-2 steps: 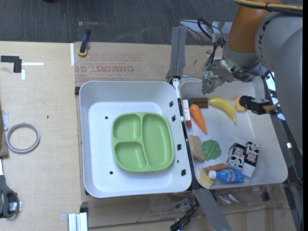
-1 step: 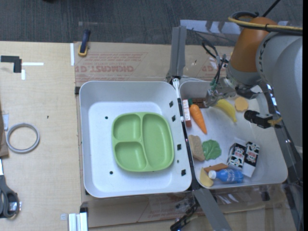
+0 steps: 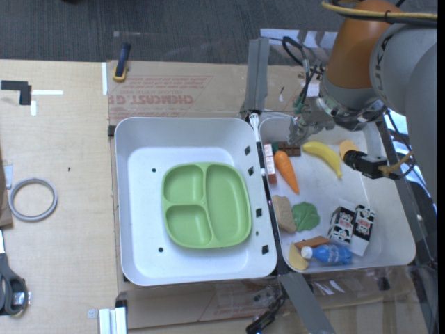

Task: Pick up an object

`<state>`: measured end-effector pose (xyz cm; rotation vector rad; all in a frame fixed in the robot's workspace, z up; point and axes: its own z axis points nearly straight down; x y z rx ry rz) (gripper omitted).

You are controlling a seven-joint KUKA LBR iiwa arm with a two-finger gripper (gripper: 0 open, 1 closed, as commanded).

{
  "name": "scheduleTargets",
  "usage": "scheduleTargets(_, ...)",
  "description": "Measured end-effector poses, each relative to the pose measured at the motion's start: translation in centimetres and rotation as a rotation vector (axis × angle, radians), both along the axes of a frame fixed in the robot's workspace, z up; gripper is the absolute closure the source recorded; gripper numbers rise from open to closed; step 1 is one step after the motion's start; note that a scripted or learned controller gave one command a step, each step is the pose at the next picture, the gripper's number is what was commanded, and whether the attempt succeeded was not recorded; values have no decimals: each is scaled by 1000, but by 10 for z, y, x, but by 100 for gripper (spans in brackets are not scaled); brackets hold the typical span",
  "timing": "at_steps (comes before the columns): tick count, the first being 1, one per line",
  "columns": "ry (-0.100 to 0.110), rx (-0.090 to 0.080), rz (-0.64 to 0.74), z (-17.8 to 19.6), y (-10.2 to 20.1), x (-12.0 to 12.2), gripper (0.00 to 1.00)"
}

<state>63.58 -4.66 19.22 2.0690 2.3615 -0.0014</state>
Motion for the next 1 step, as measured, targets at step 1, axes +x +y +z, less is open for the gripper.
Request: scheduleTargets(1,2,0,185,-77,-80,-2,100)
